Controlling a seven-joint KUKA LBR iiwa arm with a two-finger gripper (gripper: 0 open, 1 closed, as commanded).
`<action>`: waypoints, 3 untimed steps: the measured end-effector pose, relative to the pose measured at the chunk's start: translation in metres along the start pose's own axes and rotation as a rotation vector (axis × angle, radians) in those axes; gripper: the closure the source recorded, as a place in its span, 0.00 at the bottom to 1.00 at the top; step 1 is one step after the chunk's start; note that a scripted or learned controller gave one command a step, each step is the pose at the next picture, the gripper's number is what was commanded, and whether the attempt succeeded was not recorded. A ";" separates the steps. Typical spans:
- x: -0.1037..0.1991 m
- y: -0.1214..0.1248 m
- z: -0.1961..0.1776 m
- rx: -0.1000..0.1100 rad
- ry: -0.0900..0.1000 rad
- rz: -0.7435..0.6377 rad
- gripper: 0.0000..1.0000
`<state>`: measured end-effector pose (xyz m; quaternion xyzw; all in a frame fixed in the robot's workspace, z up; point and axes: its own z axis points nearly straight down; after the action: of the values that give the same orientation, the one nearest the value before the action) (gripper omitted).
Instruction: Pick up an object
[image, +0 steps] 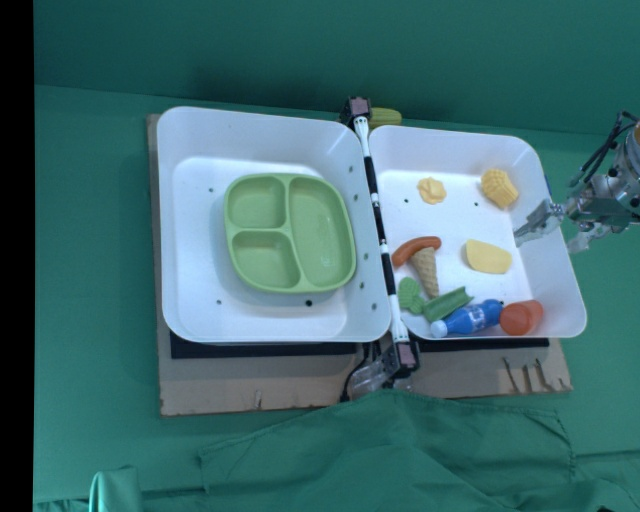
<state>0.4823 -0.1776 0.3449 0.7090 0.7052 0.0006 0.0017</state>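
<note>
Green cloth surrounds two bins; jaws (553, 228) spread wide, holding nothing, over right bin's (560, 290) rim.

Silver-grey metal gripper (553, 228), pale angular fingers (531, 223) (two, slim and light grey), boxy metallic wrist block, thin dark cables running up along the arm (625, 165)

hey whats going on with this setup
A robot arm reaches in from the right, its pincer hovering at the right bin's right rim with nothing between its fingers. The toy food lies untouched: corn, a yellow wedge, a blue bottle and more. The left bin holds a green divided plate.
</note>
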 end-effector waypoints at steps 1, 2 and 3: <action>-0.010 -0.017 0.101 0.010 0.003 0.001 0.00; -0.010 -0.014 0.165 -0.004 -0.001 0.000 0.00; -0.009 0.027 0.129 -0.006 -0.003 -0.004 0.00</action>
<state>0.5094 -0.1870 0.2164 0.7075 0.7067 0.0017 0.0051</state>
